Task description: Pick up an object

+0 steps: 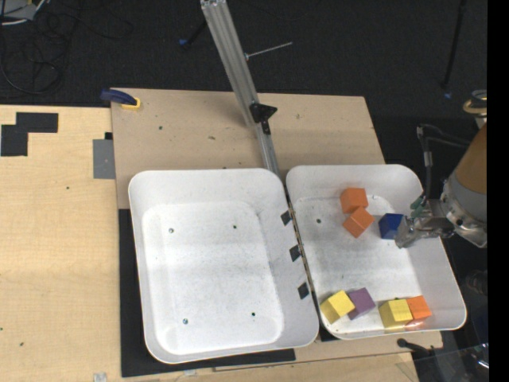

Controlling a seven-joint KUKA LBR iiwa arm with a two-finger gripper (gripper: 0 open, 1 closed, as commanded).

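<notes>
Dark floor with loose cables surrounds a light wooden bench [199, 126], and on the bench two shallow white bins stand side by side, touching along their inner edges. A slanted metal rail [236, 70] reaches down from the top toward the place where they meet.

In the right bin [318, 189] lie several small cubes. Two orange blocks [355, 210] sit close together in the upper middle, one just below the other and turned a little. Just to their right is a blue block [390, 225], dark blue with a lighter top face, near the right wall of the bin. Along the front edge are a yellow block [338, 305] touching a purple block [361, 301], and further right a second yellow block [395, 313] touching a small orange block [419, 308].

The left bin [143, 205] shows only some dark screw points on its floor.

The arm enters from the right, with its orange band at the frame edge. The gripper [407, 235] is low over the right bin, just beside the blue block on its right side, maybe touching it. Whether the gripper grasps something or is released, I cannot tell, because its tip is small and dark against the block.
</notes>
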